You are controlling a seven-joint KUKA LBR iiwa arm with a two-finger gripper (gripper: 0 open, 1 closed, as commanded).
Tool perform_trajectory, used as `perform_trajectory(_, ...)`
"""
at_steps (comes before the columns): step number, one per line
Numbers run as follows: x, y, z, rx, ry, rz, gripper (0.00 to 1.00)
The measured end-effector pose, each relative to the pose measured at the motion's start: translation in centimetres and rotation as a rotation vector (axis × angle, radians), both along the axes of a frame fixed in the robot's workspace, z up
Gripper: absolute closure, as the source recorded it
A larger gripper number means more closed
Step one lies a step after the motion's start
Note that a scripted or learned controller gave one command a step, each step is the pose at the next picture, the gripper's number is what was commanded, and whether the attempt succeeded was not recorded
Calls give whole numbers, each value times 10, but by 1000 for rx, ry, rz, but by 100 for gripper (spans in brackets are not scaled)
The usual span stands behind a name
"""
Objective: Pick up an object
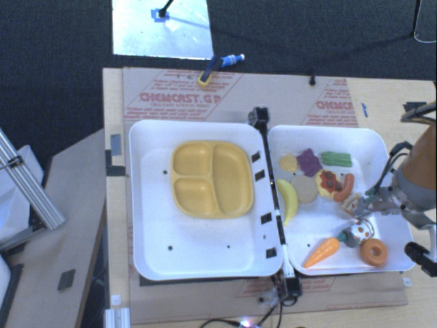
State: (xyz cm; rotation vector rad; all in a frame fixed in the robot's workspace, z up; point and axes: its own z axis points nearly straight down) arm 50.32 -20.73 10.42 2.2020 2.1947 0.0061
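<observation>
Arm low over the right bin's toy food

The tool [365, 207] hung at the right bin's [372, 141] right side, its state impossible to tell. Just below it lay a small toy [355, 236] and a doughnut [374, 252]; the carrot [322, 251] pointed down-left. The left bin [147, 197] held a yellow divided plate [212, 179].

A shallow white left bin [147, 251] holds a yellow plastic divided plate [212, 178] in its far half. Beyond the bins, a blue-and-yellow clamp [220, 65] lies on the brown printed cardboard sheet [184, 98]. Farther still, a shiny square metal plate [136, 19] rests on the dark carpet [48, 60].
</observation>
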Motion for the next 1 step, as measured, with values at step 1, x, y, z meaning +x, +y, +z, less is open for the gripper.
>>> perform_trajectory(1, -2, 7, 48, 19, 20, 8, 100)
